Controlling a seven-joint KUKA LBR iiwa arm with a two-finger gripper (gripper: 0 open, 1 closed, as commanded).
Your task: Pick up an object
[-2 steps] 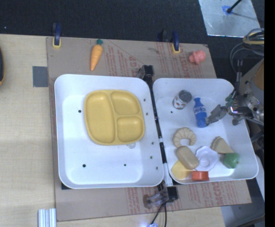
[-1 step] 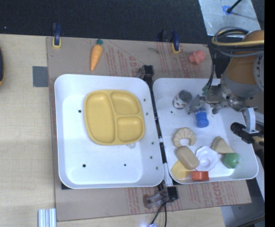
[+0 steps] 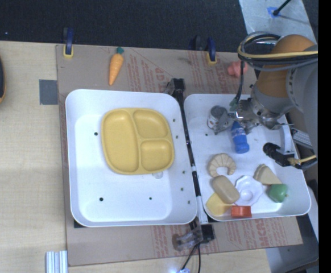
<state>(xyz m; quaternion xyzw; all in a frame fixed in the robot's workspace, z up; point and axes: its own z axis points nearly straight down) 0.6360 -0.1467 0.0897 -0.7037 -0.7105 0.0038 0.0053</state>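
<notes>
- The two-finger gripper point(image 3: 238, 118) sits low in the right-hand shallow white bin point(image 3: 202, 110), just above the small blue plastic bottle point(image 3: 240, 141). Whether its jaws are open or grasping anything, I cannot tell.
- Risk: the bottle probably rolls or slips from an off-centre pinch, and the nearby tan croissant toy point(image 3: 221, 164) could get nudged.
- The left-hand white bin point(image 3: 86, 209) holds a yellow divided plastic plate point(image 3: 137, 140).

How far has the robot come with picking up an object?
Done: the gripper is down in the right bin, just above the blue bottle. In hand: nothing visibly between its fingers; the bottle lies on the bin floor. Left: grasp and lift. The croissant and yellow tray lie untouched.
</notes>
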